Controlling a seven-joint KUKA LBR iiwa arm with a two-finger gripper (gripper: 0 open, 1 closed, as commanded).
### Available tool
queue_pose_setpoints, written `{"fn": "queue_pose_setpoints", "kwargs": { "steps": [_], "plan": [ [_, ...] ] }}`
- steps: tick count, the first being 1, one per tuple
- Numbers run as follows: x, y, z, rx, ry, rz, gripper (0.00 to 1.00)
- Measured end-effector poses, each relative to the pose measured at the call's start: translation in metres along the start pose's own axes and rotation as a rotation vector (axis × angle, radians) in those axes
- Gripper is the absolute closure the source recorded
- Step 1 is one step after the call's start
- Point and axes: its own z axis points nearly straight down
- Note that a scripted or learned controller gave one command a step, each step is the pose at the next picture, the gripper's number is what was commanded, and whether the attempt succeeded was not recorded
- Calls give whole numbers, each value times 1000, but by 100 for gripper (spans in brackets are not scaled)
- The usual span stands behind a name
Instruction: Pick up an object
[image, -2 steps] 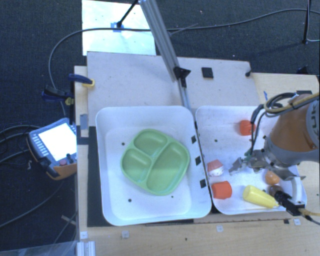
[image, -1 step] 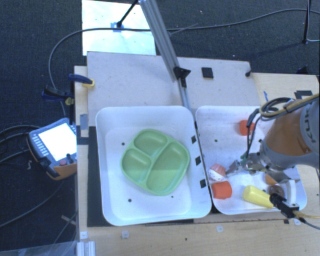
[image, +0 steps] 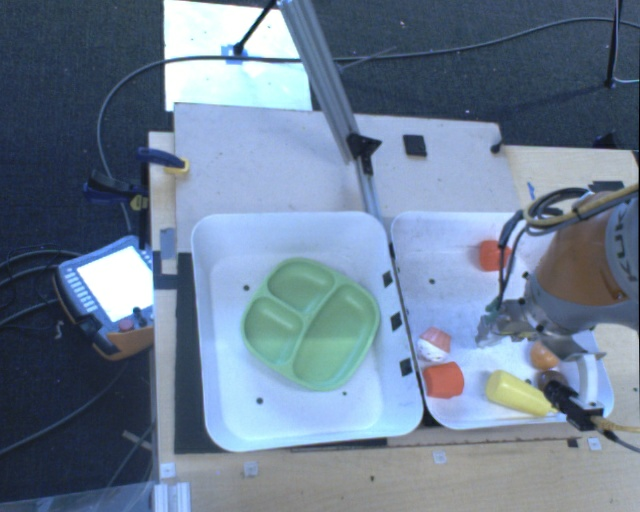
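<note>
In the right bin (image: 440, 245) lie several small objects. An orange piece (image: 491, 255) sits near the far side, and a white and red piece (image: 433, 345) rests toward the left wall. At the near edge stand a red-orange cup (image: 444, 380) and a yellow piece (image: 518, 393), with a small orange ball (image: 545, 356) beside the arm. My gripper (image: 493, 327) hangs low over the bin's middle, between the orange piece and the yellow piece. I see nothing held in it. The arm's wrist hides the bin's right part.
The left bin (image: 215, 300) holds a green divided plate (image: 311, 322). A slanted metal pole (image: 330, 85) crosses the back of the bench above the bins. A handheld pendant (image: 108, 295) lies off the bench to the left.
</note>
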Motion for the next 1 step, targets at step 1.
{"fn": "queue_pose_setpoints", "kwargs": {
  "steps": [1],
  "plan": [
    [0, -3, -62, 7, 4, -4, 100]
  ]
}}
